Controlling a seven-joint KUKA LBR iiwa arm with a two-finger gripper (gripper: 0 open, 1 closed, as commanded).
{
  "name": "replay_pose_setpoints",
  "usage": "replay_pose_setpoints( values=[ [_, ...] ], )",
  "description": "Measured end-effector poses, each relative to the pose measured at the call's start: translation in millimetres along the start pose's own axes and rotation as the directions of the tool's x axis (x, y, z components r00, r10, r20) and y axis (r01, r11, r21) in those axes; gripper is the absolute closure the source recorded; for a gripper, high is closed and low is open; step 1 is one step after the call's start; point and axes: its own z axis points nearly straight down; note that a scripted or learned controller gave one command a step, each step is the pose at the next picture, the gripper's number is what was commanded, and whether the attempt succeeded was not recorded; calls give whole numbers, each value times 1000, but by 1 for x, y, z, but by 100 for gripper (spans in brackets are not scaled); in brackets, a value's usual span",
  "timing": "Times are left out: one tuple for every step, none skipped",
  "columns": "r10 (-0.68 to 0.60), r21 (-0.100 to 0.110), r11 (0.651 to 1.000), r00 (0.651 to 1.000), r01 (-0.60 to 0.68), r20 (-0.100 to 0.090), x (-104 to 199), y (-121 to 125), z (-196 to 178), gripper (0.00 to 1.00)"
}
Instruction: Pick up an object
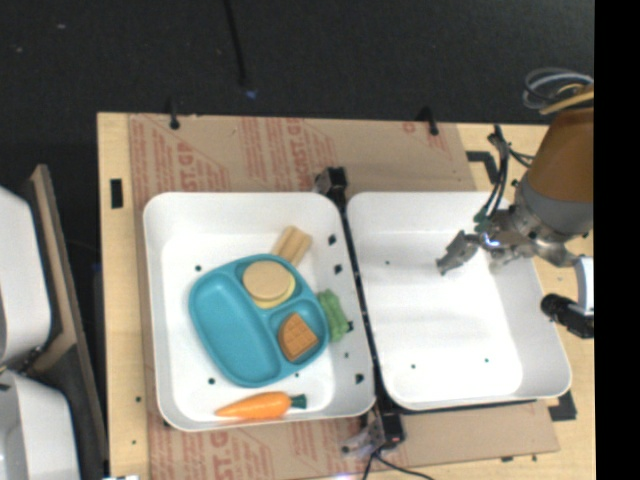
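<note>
— Where was the tool [452,256]?
— Over the right bin [450,368], near its upper right; I couldn't tell how it was set.
— And the objects?
— All in the left bin [170,228]: a blue divided tray [235,333] carrying a round cracker [269,281] and a brown waffle piece [298,336], a carrot [262,405] along the front wall.

The tool [452,257] hangs low — the grey arm [560,183] slanting in from the right.
</note>
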Motion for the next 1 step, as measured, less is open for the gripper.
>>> replay_pose_setpoints(
  values=[
    [1,4,1000,1000,-1,0,-21,15,54,0]
  ],
)
